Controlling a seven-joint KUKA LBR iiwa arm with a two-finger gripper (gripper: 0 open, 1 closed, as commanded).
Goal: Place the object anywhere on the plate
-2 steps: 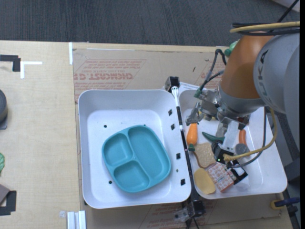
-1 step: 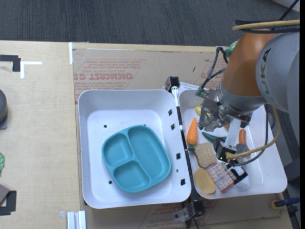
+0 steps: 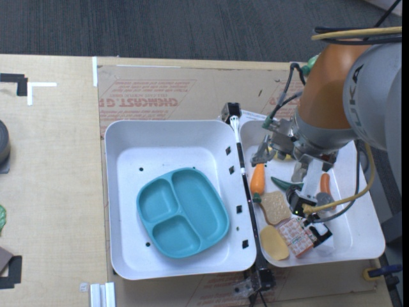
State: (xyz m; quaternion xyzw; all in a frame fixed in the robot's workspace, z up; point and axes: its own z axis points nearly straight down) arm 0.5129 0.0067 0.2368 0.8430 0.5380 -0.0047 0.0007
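Camera view — plate (image 3: 183,213) in left bin (image 3: 128,152), carrot (image 3: 257,179) in right bin (image 3: 359,234)

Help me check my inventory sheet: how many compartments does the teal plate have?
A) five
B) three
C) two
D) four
B: the teal plate, lying in the white bin on the view's left, is split by raised ridges into one long compartment and two smaller ones.
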